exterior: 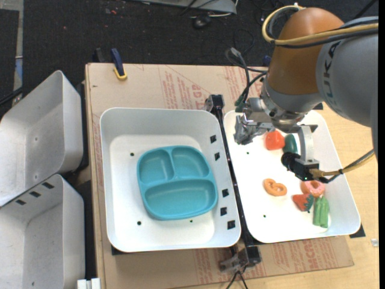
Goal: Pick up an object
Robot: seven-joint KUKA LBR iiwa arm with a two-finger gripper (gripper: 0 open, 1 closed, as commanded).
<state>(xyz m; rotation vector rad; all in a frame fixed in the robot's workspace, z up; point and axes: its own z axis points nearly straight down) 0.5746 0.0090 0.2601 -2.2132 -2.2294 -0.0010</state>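
My gripper (243, 132) hangs over the upper left part of the right bin (255, 221), close to its left wall. Just right of it lie an orange-red piece (274, 140) and a teal piece (291, 142), partly under the wrist. Further toward the front rests an orange ring-shaped piece (275, 188). At the bin's right side a pink piece (313, 188), a red piece (300, 201) and a green piece (320, 212) lie together. Nothing shows in the gripper's grasp.
The left bin (114, 131) holds a blue divided plate (177, 182). Two white tubs (42, 125) stand off the bench at the far left. A yellow-tipped clamp (120, 71) sits at the bench's back left corner.
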